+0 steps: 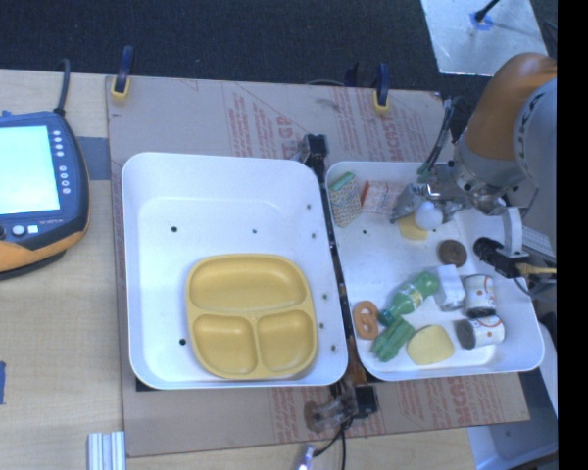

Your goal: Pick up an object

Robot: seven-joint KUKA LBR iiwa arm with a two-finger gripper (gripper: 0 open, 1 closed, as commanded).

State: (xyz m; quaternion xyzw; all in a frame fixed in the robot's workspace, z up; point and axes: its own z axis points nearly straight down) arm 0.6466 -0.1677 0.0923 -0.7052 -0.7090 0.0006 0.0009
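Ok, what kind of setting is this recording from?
Most likely a robotics lab bench set up for bin-picking trials. A grey and orange arm reaches over two white bins, a teach pendant lies beside them, and clamps hold down the board beneath. Small toy foods fill the right bin.

Divided tray (250,313) in left bin (147,179), seemingly flat.

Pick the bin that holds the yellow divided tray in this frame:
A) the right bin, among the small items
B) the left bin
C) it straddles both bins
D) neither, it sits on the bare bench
B: the yellow divided tray lies flat in the left bin, in its near half, while the small items sit in the right bin.
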